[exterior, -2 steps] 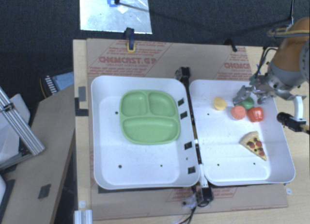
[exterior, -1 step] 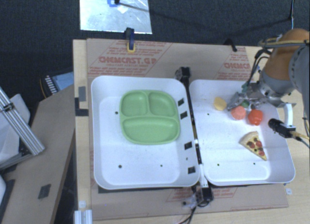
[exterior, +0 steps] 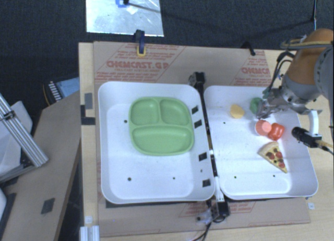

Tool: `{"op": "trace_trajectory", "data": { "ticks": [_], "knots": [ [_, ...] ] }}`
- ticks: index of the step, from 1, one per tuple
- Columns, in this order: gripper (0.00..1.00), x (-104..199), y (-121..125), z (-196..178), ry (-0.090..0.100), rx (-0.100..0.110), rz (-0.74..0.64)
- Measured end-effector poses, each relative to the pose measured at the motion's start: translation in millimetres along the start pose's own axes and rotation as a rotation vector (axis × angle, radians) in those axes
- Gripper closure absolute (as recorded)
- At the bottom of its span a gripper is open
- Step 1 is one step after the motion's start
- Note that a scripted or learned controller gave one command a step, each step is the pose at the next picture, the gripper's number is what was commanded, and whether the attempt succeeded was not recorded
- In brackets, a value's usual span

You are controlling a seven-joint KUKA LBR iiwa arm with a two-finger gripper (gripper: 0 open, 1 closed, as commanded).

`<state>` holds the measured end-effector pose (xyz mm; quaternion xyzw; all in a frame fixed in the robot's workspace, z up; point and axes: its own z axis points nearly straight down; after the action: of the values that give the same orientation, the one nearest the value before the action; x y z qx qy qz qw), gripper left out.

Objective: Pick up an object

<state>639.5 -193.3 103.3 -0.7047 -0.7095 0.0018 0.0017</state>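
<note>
Cardboard covered the table point(exterior: 172, 57) under two shallow white bins set side by side. From where I stood, the left bin point(exterior: 112, 182) held a green divided plate point(exterior: 160, 126), lying flat toward the far half of the bin with its three compartments facing up. The right bin point(exterior: 250, 182) held the small toys: a yellow piece point(exterior: 237, 111) near the far left part of the bin, a green piece point(exterior: 255, 104) just beside it to the right, a red and orange piece point(exterior: 269, 129) a little nearer to me, and a pizza slice point(exterior: 275, 156) lying flat nearer still, its point toward the bin's right wall. The grey arm with its orange band point(exterior: 302, 65) reached in from the right and hung over the far right part of that bin. The hand point(exterior: 264, 110) sat low between the green piece and the red and orange piece, close to both, but I could not tell whether it was clenched or released, nor whether it touched either toy. A black part point(exterior: 305, 135) stuck out by the bin's right edge, under the arm. Beyond the table, a shiny square sheet point(exterior: 124, 4) lay on the dark floor.
</note>
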Motion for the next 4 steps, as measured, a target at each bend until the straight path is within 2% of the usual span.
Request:
{"op": "trace_trajectory", "data": {
  "ticks": [1, 2, 3, 4],
  "knots": [
    [1.00, 1.3, 6.0, -44.7, -0.001, -0.010, 0.002],
    [1.00, 1.4, 7.5, -87.8, -0.001, -0.010, 0.001],
    [1.00, -3.0, -0.7, -141.2, -0.002, -0.012, 0.005],
    [1.00, 38.2, -15.9, -132.7, 0.000, -0.005, 0.001]
  ]
}}
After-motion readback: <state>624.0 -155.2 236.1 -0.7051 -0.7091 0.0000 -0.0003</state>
